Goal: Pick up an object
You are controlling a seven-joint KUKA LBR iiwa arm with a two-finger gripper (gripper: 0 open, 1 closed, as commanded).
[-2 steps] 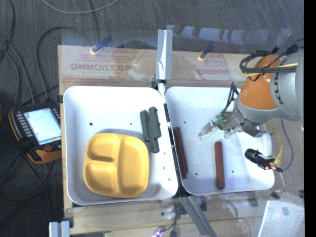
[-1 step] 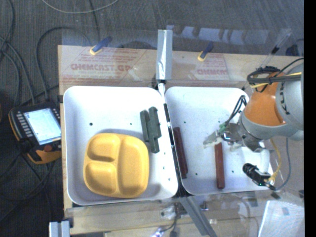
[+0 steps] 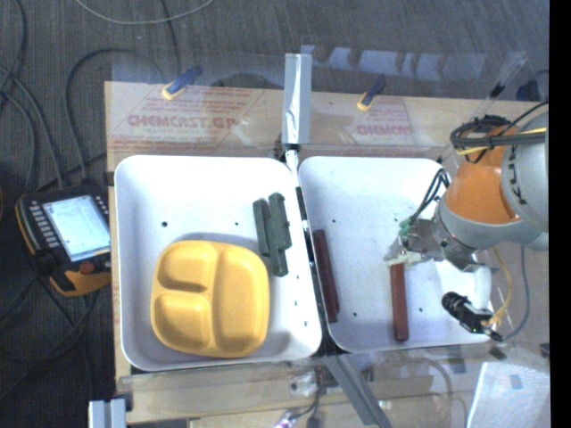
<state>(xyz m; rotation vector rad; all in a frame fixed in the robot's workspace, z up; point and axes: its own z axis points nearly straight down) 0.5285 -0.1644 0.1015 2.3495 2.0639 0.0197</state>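
In the right bin a brown stick lies lengthwise near the right side. My gripper hangs directly over the stick's upper end, below the orange band of the arm; the wrist hides much of it. A second, longer brown stick lies along the right bin's left wall. The left bin holds a yellow divided tray and a dark green elongated object near its right wall.
A black cable plug hangs from the arm over the right bin's lower right corner. A teach pendant lies left of the bench. Two clamps sit on the board behind the bins.
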